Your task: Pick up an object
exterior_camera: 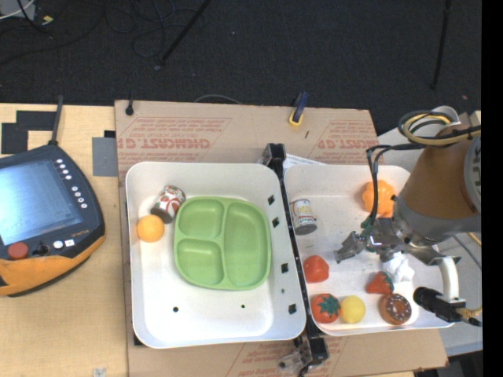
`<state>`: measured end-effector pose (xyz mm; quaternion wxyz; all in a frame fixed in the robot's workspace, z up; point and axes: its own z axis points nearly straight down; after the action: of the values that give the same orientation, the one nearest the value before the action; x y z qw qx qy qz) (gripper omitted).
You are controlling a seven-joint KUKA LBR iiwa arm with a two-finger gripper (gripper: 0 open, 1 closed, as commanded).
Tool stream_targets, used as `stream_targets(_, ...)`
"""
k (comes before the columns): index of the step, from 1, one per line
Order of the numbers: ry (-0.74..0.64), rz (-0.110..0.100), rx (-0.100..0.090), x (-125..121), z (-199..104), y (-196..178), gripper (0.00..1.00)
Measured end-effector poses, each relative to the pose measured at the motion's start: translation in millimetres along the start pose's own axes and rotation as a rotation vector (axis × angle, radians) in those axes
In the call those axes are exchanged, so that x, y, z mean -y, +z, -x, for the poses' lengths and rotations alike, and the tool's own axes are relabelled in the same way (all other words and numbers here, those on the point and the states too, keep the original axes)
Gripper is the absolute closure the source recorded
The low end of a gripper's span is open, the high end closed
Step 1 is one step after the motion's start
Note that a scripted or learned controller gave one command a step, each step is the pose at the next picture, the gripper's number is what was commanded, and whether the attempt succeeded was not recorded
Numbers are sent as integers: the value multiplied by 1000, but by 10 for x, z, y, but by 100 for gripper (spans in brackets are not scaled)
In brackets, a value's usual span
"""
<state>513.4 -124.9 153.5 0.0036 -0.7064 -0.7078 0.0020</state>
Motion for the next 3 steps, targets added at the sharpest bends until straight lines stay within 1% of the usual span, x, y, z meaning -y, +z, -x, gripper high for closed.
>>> stream_targets(1, 2, 7, 7, 1, -33, 423, 0)
stream_targets(2, 5, 7, 6, -1, -16, 664, 0)
stream_targets(3, 14, 5, 1, 5, -6, 555, 100)
